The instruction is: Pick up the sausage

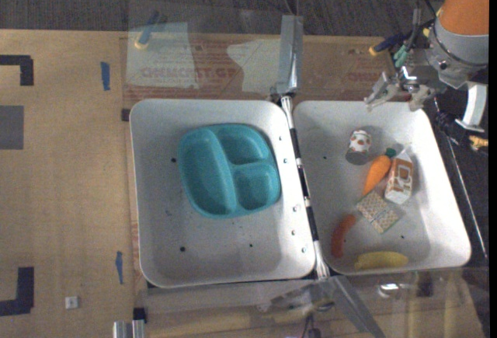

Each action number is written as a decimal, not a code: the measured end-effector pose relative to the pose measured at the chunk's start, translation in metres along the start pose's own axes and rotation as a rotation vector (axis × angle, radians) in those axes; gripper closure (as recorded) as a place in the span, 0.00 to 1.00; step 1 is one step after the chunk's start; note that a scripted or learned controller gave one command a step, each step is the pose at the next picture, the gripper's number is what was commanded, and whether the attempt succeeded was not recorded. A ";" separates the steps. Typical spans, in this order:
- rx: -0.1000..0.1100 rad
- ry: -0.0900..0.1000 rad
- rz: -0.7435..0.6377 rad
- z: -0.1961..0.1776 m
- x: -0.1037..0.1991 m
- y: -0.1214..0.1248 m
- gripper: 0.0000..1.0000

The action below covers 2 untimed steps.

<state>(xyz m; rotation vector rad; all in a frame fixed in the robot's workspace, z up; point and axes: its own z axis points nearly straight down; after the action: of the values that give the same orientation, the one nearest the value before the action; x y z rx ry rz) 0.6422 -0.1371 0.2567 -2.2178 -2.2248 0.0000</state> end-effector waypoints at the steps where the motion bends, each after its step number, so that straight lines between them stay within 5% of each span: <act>1: 0.000 0.000 0.026 0.116 0.012 -0.042 0.00; 2: -0.008 0.001 -0.206 0.168 0.015 -0.129 0.00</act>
<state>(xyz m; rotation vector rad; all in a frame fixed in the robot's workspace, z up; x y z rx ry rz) 0.5129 -0.1225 0.0885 -1.9799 -2.4451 -0.0097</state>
